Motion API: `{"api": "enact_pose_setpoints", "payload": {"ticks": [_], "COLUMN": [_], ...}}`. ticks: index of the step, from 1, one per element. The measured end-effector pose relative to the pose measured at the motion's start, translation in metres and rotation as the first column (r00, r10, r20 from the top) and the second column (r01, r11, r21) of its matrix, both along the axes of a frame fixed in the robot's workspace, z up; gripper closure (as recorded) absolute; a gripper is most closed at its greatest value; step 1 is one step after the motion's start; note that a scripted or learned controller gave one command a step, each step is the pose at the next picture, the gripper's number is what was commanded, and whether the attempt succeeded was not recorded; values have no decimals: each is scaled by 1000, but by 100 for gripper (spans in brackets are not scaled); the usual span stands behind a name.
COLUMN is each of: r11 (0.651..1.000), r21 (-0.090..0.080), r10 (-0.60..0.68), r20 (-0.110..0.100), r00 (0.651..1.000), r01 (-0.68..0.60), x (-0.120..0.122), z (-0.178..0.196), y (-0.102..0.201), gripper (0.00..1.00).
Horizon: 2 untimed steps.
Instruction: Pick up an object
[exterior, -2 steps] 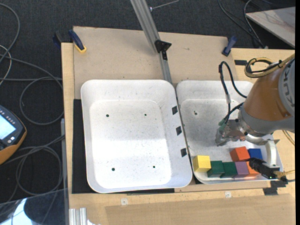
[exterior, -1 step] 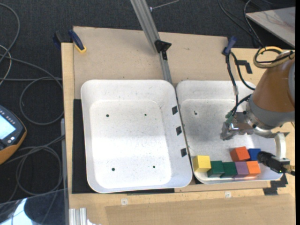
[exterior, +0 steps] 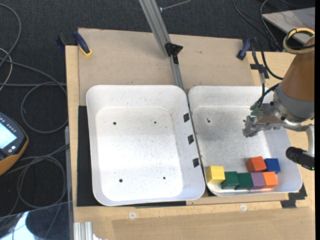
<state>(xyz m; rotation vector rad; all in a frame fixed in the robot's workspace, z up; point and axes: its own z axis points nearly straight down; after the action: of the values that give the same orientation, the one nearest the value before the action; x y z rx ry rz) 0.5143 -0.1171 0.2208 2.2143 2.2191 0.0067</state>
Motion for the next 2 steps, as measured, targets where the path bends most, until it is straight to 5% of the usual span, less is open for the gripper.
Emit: {"api": "enact_pose_setpoints", "payload": {"ticks": [1, 2], "r11": [1000, 1000], "r21": [1, 2], "r10": [1, 3], "r20": [-1, -6], "r00": [1000, 1000], "r01": [-1, -3], "x": [3, 23], "z": [45, 32], "y": [6, 51], "gripper": [100, 100]}}
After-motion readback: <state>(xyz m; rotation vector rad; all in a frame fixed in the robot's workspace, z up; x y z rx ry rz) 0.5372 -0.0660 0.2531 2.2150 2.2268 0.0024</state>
